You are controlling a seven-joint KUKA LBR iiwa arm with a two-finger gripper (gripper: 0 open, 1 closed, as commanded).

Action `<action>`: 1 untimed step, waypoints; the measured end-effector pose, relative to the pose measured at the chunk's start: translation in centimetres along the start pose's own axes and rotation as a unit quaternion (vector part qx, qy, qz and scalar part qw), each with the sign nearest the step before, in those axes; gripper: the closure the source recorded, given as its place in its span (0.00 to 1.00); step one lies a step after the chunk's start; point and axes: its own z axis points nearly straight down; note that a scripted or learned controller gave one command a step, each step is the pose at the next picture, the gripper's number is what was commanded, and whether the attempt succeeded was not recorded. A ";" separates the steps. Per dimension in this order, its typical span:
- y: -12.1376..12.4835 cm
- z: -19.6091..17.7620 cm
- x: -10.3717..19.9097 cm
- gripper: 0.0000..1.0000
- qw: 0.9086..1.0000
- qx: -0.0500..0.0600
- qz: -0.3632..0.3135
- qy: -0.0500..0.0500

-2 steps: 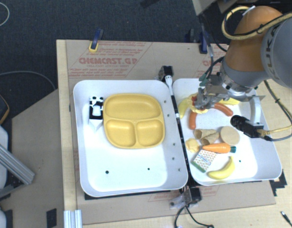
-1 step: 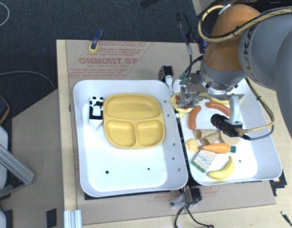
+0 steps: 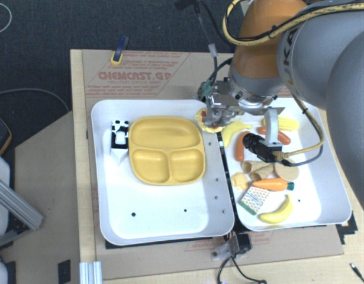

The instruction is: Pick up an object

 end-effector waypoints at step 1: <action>1.0 1.4 2.0 1.00 1.000 0.001 0.001 -0.001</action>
